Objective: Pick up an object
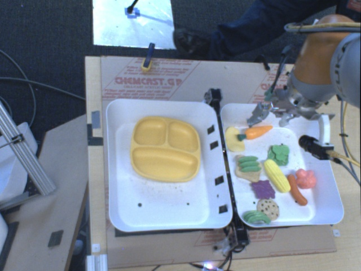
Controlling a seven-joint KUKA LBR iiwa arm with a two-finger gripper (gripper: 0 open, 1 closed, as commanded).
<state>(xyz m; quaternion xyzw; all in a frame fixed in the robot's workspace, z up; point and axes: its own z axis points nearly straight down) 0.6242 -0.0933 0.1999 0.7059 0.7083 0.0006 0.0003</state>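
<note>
- The fingers point(269, 115) hang over the far end of the right bin point(337, 208); from where I stand they look spread apart with nothing between them, one tip point(256, 116) pointing down-left and the other toward the bin's middle.
- The toy carrot point(258, 132) lies just below those tips, orange body pointing right, green end to the left. I cannot tell whether a tip touches it.
- Just left of the carrot sits a pale yellow piece point(233, 140), touching its green end.
- Further below the fingers are a green leafy piece point(278, 153), a green pea pod point(247, 164) on a tan slab, and a yellow corn cob point(276, 175).
- Past those, toward the near rim: a purple piece point(263, 189), a red-orange sausage shape point(297, 189), a pink lump point(306, 178), a chocolate-chip cookie point(267, 209) and a green-rimmed slice point(254, 217).
- Well left of the fingers, the left bin point(121, 168) holds a yellow divided plate point(166, 149).
- Both bins rest on a cardboard-covered surface point(169, 81).
</note>
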